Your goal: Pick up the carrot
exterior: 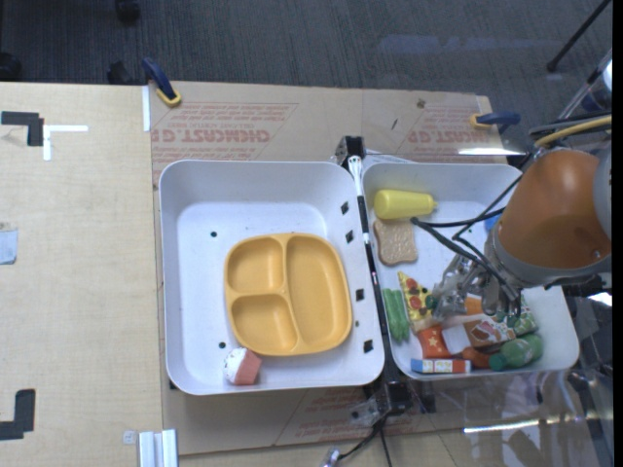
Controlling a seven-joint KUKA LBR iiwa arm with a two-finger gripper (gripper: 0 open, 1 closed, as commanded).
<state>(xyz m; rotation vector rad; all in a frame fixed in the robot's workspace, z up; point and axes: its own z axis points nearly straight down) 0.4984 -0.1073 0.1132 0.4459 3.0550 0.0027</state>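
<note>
A: Carrot (471,305)? Hand (474,298)?
B: Carrot just under the hand, in the right bin (545,358), crowded by toy food; hand's state cannot tell. Open room: near the yellow corn (403,202).

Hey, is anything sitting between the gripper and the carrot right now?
Nothing visible does. The gripper hangs low in the right bin, right beside the orange carrot. Other toy foods crowd close around, the pizza slice to its left.

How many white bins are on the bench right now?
2. The left bin holds the yellow divided plate; the right bin holds the toy food, with the gripper reaching into it.
</note>
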